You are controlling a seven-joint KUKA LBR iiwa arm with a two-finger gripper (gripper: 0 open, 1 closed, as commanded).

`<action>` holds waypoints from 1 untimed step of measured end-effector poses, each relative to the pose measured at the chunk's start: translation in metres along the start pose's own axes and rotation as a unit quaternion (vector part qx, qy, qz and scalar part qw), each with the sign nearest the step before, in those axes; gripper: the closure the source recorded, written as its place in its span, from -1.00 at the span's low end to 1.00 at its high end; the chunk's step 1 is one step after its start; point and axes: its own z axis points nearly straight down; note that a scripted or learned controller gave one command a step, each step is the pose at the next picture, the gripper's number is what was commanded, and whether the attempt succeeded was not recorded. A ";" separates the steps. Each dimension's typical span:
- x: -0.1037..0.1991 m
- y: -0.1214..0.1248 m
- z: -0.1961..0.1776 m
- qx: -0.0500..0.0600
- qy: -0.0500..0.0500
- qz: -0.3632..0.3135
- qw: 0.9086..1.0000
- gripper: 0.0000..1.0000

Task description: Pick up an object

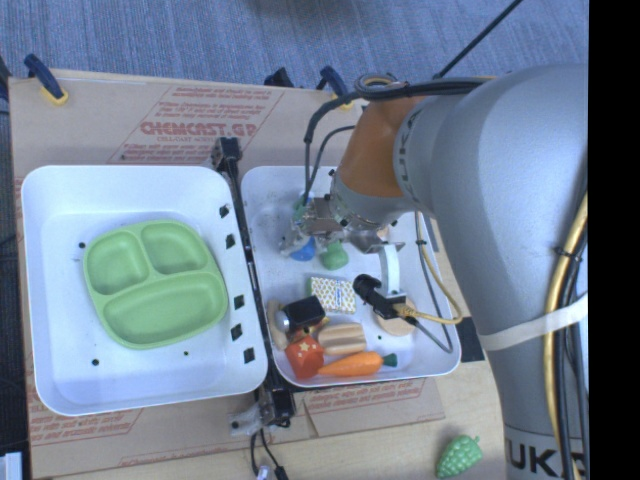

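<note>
So there are two white bins side by side. The left bin (45, 268) has just one thing in it, a green divided plate (155, 283) with three compartments. The right bin (265, 193) has the clutter: a carrot (350, 366), a tomato (305, 356), a hot dog bun (342, 339), a patterned block (333, 293) and a small green piece (334, 257). The gripper (312, 230) sits low over that bin's far side, right by a blue object (302, 249); can't tell its grip state. Green grapes (459, 456) lie on the bench outside.

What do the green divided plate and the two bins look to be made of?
Green divided plate: probably moulded plastic or silicone, matte, with soft rounded compartment edges and even colour. Left bin and right bin: likely thin white plastic, smooth with a faint sheen and rounded rims.
</note>
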 end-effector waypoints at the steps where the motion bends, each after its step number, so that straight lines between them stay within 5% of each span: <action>1: 0.043 0.014 -0.132 -0.004 0.000 0.001 1.000 1.00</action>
